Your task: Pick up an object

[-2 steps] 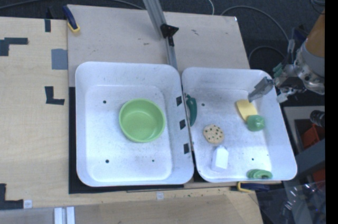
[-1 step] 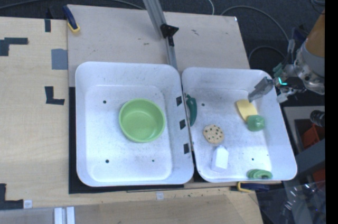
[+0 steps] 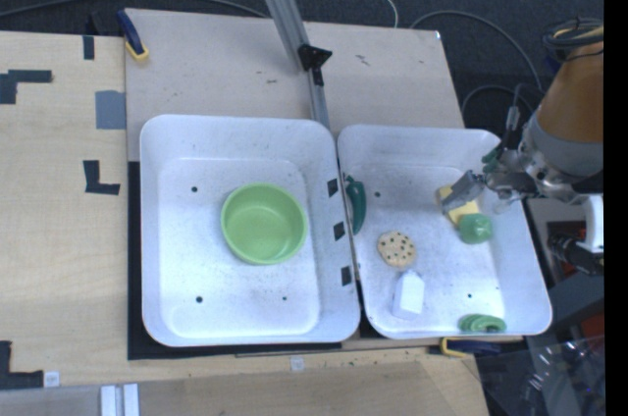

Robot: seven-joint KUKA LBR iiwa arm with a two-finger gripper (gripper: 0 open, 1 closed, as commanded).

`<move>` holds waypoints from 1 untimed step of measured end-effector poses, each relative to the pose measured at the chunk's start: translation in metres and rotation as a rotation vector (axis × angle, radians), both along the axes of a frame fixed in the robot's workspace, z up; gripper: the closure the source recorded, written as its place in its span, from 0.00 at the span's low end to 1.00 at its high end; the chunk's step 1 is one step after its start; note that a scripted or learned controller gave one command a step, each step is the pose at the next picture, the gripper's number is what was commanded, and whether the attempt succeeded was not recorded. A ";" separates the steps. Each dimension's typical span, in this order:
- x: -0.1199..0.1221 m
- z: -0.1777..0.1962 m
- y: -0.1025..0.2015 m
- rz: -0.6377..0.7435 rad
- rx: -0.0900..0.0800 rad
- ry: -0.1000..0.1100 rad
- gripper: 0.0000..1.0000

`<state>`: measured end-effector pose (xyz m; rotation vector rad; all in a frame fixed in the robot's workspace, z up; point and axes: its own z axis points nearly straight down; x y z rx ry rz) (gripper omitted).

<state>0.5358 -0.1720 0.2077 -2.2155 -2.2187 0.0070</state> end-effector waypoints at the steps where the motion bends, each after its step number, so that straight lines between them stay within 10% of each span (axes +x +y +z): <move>1: -0.011 -0.053 -0.003 -0.001 0.000 0.000 0.00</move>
